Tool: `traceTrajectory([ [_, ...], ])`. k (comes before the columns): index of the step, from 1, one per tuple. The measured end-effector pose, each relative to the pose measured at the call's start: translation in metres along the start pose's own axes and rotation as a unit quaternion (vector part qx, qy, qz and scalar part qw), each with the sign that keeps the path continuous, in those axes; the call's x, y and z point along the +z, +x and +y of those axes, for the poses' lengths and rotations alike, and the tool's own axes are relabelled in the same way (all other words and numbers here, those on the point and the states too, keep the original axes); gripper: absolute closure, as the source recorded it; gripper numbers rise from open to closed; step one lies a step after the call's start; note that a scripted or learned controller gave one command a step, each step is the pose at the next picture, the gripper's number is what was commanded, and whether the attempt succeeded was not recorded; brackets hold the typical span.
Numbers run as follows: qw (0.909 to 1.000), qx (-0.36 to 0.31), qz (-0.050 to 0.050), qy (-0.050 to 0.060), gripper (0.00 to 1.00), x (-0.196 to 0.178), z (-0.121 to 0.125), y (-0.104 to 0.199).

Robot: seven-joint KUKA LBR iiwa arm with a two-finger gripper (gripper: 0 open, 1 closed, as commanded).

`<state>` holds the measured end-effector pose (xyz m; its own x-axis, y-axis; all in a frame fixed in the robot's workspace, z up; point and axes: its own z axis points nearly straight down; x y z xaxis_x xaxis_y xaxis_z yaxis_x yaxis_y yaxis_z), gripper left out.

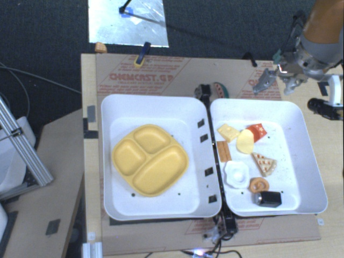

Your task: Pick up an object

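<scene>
Red toy piece [257,131] well below raised end effector [275,78].

The left bin [156,104] holds a yellow divided plate [150,159] near its middle, with three compartments. The two bins sit on a brown board [177,74] with red print, and a small yellow and blue tool [142,54] lies at the board's far edge, with a small tan block [100,48] at its far left corner. Beyond the board, a shiny silver sheet [128,15] lies on the dark carpet [226,15], and a metal frame [21,144] stands at the left of the bench.
</scene>
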<state>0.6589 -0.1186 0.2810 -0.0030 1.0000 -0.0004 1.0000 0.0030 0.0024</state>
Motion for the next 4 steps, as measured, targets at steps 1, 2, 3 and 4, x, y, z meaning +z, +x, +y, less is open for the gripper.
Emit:
traceTrajectory([
  [1,1.0,0.004,0.001,0.007,0.0,0.105,-0.073,-0.04],
  [2,1.0,0.004,0.001,0.005,0.0,0.201,-0.143,-0.059],
  [3,1.0,0.001,0.0,-0.001,1.0,0.185,-0.137,-0.057],
  [4,0.9999,-0.009,0.004,-0.006,1.0,0.09,-0.082,0.098],
])
